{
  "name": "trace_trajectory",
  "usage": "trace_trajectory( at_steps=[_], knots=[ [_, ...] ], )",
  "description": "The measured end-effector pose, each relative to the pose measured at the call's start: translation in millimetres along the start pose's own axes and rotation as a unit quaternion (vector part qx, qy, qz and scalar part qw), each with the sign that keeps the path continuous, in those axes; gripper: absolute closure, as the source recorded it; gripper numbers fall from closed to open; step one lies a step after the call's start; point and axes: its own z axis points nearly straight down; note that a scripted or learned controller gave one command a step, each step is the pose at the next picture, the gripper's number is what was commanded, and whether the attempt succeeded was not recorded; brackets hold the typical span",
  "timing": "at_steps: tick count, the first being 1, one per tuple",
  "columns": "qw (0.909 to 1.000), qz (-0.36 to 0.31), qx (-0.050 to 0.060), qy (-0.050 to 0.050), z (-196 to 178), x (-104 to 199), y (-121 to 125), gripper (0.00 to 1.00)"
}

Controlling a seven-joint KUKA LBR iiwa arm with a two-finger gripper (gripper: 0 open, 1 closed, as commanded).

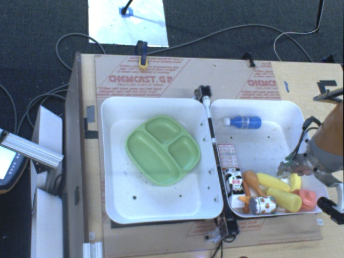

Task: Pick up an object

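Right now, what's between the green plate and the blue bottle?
In the camera view, the two bins' touching walls run between the green plate and the blue bottle, which lies on its side. The rest is bare white bin floor.

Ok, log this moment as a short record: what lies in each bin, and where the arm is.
left bin: one green divided plate, lying flat near the middle
right bin: blue bottle on its side near the far wall; toy corn, carrot, small can, yellow piece and pink piece heaped in the near corner
arm: over the right bin's right edge, above the heap
gripper: low beside the heap; nothing seen between its fingers
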Motion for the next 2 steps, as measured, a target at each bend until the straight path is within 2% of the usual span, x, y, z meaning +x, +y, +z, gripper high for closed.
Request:
trace_trajectory(
  at_steps=[2],
  knots=[
    [1.0, 0.002, 0.002, -0.002, 11.2, 48.9, -2.3, 1.0]
  ],
)
